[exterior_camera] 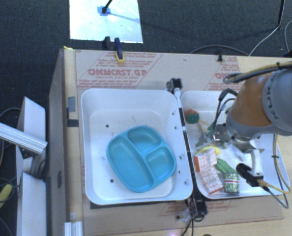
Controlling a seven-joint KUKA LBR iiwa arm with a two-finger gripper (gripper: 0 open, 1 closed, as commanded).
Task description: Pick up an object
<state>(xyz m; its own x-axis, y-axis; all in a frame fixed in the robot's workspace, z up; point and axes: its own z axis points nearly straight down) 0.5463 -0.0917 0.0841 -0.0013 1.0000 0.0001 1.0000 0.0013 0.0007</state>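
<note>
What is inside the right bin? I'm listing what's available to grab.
The right bin shows a red-and-green ball-like item, orange-white packets, green pieces and something yellow. The arm covers the rest.

The claw (212, 137) hangs over the right bin (201, 100). A divided tray (141, 157) lies in the left bin (94, 102), well to its left. Small packets (210, 173) lie just in front of the claw, beside the bins' shared wall.
</note>
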